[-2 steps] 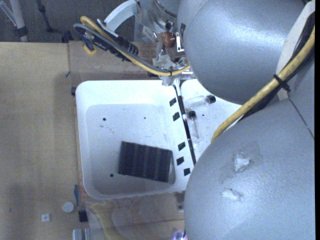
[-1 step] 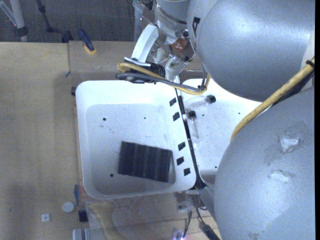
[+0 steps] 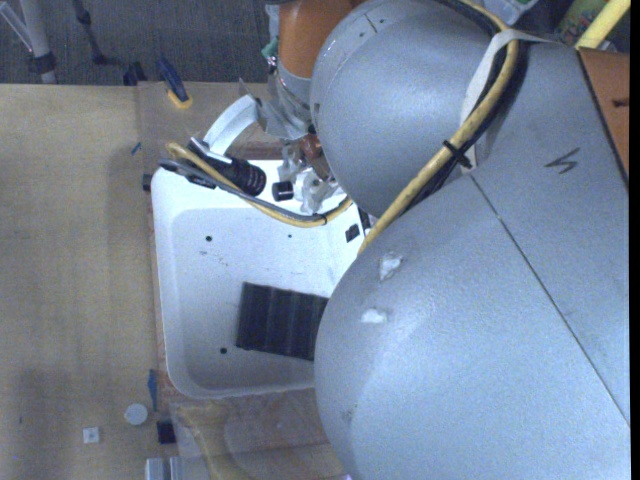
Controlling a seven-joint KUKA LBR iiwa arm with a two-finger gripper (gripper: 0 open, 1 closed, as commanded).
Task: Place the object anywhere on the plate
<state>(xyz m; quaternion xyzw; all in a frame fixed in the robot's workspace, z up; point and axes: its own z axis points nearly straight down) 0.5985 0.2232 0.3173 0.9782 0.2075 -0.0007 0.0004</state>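
Observation:
The grey arm (image 3: 480, 268) covers most of the camera view, its orange band (image 3: 300, 23) at the top. Below the band, the gripper (image 3: 303, 175) hangs over the far edge of the near white bin (image 3: 185, 268), partly hidden by the arm's bulk and by cables. A black ribbed rectangular object (image 3: 278, 320) lies flat on the bin floor, well in front of the gripper and apart from it; its right end runs under the arm. A white curved rim (image 3: 232, 120) shows just behind the gripper, and I cannot tell whether it is a plate or the other bin.
A yellow and black cable bundle (image 3: 235, 178) stretches across the bin's far edge to the left of the gripper. The wooden bench (image 3: 70, 268) lies open on the left. A blue clamp (image 3: 176, 90) sits at the back, and small bits (image 3: 135, 413) lie near the front.

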